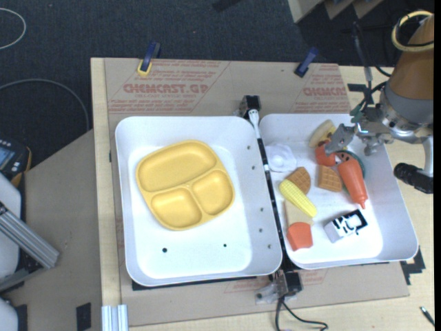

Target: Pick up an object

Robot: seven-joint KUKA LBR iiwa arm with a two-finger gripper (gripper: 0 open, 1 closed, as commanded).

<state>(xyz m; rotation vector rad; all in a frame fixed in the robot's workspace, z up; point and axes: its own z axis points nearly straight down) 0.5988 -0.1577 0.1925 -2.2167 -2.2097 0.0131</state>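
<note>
Item: toy carrot (353, 178), right bin (396, 243), at two o'clock among the toys, touching a red tomato (325, 154). Likely light, stiff, slick plastic; I would grip mid-body, crosswise. My jaws (342, 142) hover beside it; whether they are parted, I cannot tell.

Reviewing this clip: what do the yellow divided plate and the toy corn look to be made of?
Divided plate: looks like moulded plastic, matte to satin yellow, with soft rounded compartment edges and even colour. Toy corn: probably plastic too, yellow with a faint sheen; its texture is too small to tell.
</note>
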